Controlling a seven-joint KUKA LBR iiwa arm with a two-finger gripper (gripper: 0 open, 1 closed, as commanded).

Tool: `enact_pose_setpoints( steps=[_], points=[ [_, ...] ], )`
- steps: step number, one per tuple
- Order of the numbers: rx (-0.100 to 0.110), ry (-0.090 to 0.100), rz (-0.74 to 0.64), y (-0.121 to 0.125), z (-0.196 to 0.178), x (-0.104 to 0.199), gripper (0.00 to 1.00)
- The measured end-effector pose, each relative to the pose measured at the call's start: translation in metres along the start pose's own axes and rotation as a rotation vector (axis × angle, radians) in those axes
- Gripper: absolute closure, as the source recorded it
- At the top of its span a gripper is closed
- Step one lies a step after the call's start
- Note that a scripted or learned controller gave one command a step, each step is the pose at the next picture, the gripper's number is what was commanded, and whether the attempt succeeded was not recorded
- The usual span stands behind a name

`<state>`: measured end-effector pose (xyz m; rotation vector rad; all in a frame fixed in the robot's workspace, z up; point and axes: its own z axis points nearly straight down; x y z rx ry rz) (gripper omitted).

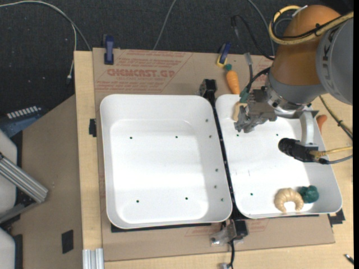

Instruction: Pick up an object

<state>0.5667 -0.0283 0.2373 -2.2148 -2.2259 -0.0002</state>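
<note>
Gripper hangs over the right bin's top-left corner; I cannot tell its grip. Croissant lies near the bin's bottom edge.

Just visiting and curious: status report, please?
Gripper low over right bin's far corner. Croissant and green toy lie apart in near corner. Nothing between.

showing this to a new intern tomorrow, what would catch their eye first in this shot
The big grey arm with its orange band dominates the upper right, its gripper hanging over the far end of the right bin. Next come the cream croissant-shaped toy and the small green object touching it in that bin's near right corner. An orange carrot toy lies on the cardboard just beyond the right bin.
</note>
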Motion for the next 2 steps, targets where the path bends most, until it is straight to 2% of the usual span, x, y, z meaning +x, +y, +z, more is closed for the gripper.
enact_pose_setpoints(
  steps=[1,2],
  points=[
    [-0.002,0.000,0.000,0.012,-0.006,0.052,1.00],
    [-0.001,0.000,0.000,0.013,-0.006,0.105,1.00]
  ],
)
